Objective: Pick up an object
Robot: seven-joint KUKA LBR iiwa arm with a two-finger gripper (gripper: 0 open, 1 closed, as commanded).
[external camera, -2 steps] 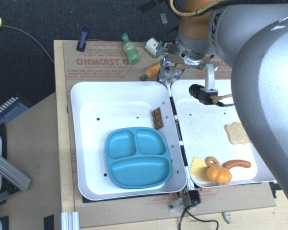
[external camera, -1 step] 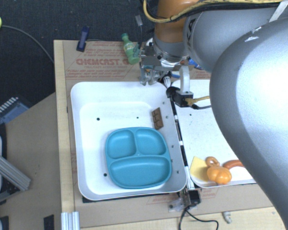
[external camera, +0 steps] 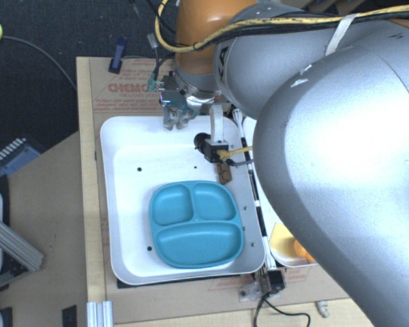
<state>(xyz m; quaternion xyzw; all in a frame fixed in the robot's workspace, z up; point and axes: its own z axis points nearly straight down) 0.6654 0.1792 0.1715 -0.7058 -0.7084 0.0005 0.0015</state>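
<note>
Grey and bulky, the jointed metal robot arm [external camera: 341, 114] reaches in from the right with its orange band [external camera: 204, 12] over the far end of the shallow white plastic left bin [external camera: 116, 182]. In the near half of that bin, closer to its right wall, lies the task's likely target: a light-blue, rounded-square plastic plate with three compartments [external camera: 194, 223], flat on the floor and upright. I judge it light and stiff, not fragile, but smooth enough to slip (moulded plastic of this sort usually is). Lying flat, its outer rim leaves little room for getting underneath, so the raised ridges between the compartments, or the lip where it stands clear of the bin floor, look like the best places for a pinch from above. The small metal two-finger gripper [external camera: 176, 120] hangs at the bin's far rim, well apart from the plate and holding nothing that I can see; whether it is open or closed I cannot tell. A small yellow-orange thing [external camera: 286, 245] peeks out below the arm, too hidden to name.
</note>
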